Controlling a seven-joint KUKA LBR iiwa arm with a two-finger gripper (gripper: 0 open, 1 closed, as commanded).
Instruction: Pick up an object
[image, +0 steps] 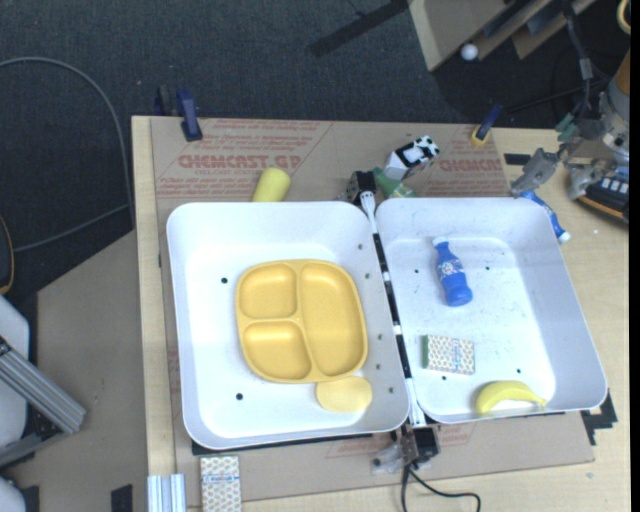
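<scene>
Currently, gripper (545, 165): off the far right corner of the right bin (577, 310), above the bench; its opening cannot be told, and nothing is seen in its grasp.
Right bin: blue bottle (452, 272) towards the far side, apart from the gripper; patterned packet (449, 353) and banana (510, 396) nearer.
Left bin (200, 300): yellow divided plate (300, 320), with a yellow disc (344, 394) touching its near edge.
</scene>
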